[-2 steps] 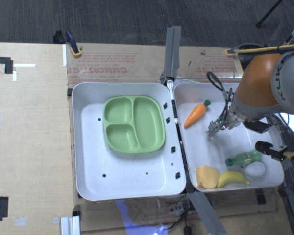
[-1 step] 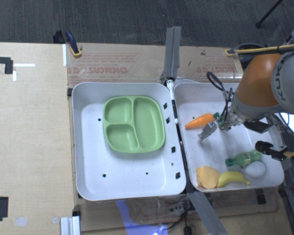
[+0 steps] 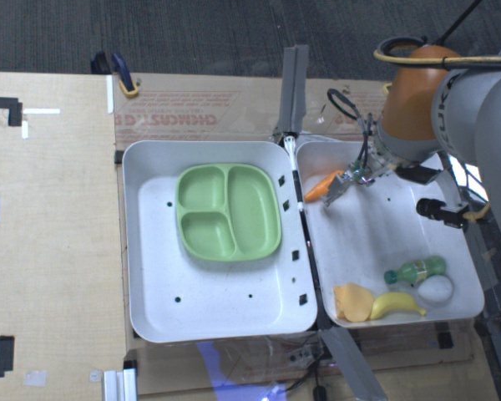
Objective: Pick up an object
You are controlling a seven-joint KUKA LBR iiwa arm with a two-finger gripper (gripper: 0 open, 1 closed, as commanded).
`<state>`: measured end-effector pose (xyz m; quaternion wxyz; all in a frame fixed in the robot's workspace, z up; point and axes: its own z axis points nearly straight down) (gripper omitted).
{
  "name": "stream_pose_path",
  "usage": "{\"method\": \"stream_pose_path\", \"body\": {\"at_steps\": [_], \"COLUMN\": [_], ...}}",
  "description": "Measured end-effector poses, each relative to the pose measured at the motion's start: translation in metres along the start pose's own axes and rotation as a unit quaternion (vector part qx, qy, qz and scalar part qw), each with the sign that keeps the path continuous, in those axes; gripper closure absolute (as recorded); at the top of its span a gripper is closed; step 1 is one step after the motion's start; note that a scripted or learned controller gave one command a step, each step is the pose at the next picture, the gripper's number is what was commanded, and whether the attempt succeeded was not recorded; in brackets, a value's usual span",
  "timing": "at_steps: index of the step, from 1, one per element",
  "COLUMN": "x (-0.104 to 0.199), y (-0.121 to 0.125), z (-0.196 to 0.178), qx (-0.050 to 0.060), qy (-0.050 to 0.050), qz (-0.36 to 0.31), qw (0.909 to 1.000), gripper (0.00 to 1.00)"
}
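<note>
The bench (image 3: pixel 42 249) is pale wood on the left, with a few black brackets and bits of tape on it, and a blue-handled clamp (image 3: pixel 121 72) sits at its far edge. Next comes the left bin (image 3: pixel 150 307), a shallow white tray that holds a light green divided plate (image 3: pixel 229 212) with three compartments, lying flat toward the bin's far half and slightly turned. A grey upright bar (image 3: pixel 294 90) stands behind the seam where the two bins meet. The right bin (image 3: pixel 376 241) touches the left one along that seam. In its far left corner lies an orange carrot (image 3: pixel 320 186), close to the dividing wall, its tip pointing toward the seam. The end effector (image 3: pixel 344 184) is just beside the carrot, on its right, low in the bin; one finger appears to touch or overlap the carrot's thick end, but I cannot tell whether the fingers are spread or closed, nor whether the carrot sits between them. Along the near edge of the right bin lie a pale yellow chip-like piece (image 3: pixel 353 302), a banana (image 3: pixel 397 305) touching it, a small green bottle (image 3: pixel 415 271) lying on its side, and a white round object (image 3: pixel 436 289) just beside the bottle. The arm (image 3: pixel 451 107) reaches in from the right, grey with an orange band above the wrist.
</note>
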<state>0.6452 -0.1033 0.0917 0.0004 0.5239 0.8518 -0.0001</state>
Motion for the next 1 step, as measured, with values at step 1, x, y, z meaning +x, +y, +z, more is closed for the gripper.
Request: {"method": "stream_pose_path", "body": {"at_steps": [1], "x": [-0.0015], "y": [-0.0001], "z": [-0.0098], "qx": [-0.001], "qy": [-0.001], "qz": [0.002], "qw": [1.0000], "gripper": [1.00]}}
